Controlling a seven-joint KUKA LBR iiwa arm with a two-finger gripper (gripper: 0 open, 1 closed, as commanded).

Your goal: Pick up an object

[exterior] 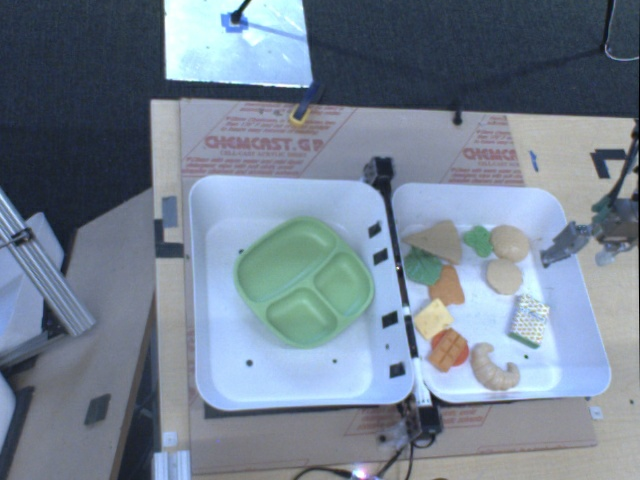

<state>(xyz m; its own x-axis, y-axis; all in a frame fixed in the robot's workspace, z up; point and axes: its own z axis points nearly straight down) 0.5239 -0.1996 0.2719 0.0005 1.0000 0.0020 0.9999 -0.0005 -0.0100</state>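
Brown bench holds 2 white bins. Toy food sits in right bin; green plate in left. Gripper waits at right rim, fingers spread, holding nothing. Next: reach in, drop over 1 toy, maybe tan ball.

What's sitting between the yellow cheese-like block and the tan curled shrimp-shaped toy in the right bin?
In the camera view, an orange grid-topped toy lies between the yellow block and the tan curled shrimp-shaped toy.
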